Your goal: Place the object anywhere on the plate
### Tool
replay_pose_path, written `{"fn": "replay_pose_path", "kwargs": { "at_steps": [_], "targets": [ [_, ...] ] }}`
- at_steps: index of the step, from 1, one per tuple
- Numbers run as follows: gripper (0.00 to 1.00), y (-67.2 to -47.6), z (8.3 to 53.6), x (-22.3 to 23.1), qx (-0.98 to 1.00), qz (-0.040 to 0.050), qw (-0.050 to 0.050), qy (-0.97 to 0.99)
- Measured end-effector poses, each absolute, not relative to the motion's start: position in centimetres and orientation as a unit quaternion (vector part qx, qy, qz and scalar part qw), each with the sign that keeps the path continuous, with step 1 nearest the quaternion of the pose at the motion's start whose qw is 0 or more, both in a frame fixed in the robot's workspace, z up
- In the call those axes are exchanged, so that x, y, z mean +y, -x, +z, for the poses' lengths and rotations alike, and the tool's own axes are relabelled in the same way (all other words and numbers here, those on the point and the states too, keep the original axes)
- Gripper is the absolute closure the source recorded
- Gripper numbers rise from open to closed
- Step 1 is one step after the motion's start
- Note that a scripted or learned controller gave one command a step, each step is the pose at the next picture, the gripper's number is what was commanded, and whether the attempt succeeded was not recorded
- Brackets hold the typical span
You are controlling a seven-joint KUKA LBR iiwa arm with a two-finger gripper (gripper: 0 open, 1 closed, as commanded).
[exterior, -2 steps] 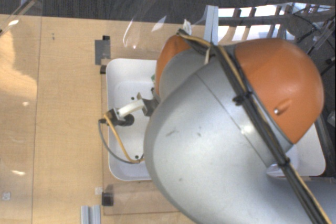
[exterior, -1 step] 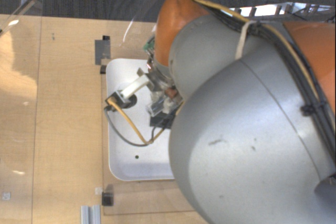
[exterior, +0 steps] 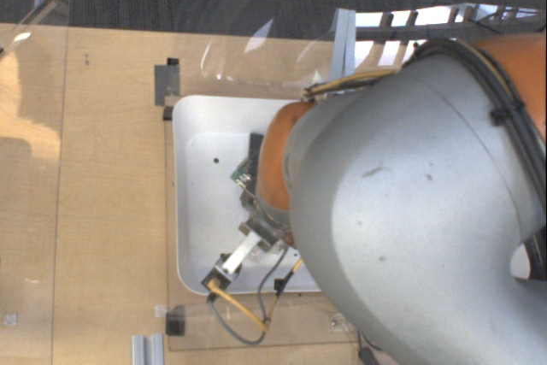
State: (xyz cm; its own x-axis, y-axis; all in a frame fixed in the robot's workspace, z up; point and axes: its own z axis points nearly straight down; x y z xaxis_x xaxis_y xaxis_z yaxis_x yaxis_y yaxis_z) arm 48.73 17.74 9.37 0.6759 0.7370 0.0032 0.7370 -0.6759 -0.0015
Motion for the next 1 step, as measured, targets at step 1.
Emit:
{"fn": "replay_pose_path", "kwargs": {
  "at_steps": [1],
  "targets": [
    [1.00, -54.94, 12.13, 23.55, -0.489, -0.0011, 0.001, 0.872]
  ]
}}
